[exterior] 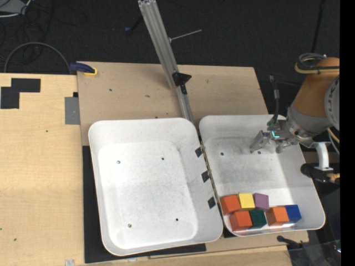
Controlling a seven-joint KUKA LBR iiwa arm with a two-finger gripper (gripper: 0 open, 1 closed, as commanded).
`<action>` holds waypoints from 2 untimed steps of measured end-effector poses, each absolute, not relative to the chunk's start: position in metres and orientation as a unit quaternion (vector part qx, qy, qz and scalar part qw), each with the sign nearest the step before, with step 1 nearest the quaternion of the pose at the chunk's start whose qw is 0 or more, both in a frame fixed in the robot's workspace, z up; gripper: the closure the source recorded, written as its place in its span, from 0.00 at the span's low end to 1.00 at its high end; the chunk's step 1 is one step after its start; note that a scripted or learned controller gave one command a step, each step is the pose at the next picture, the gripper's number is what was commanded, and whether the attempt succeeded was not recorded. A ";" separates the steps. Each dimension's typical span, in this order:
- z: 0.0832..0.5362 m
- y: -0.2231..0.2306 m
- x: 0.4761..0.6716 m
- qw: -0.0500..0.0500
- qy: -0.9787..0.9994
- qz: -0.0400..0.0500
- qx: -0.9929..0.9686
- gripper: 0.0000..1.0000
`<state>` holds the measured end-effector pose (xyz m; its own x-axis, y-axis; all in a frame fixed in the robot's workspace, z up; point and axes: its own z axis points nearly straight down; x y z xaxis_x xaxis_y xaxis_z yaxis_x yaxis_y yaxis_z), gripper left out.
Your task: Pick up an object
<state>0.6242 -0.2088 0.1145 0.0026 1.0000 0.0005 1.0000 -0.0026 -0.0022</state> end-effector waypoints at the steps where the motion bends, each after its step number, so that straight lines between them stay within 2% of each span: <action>1: 0.114 -0.209 0.624 0.001 -0.706 0.001 -0.708 0.00; 2: 0.097 -0.209 0.591 0.003 -0.707 0.002 -0.707 0.00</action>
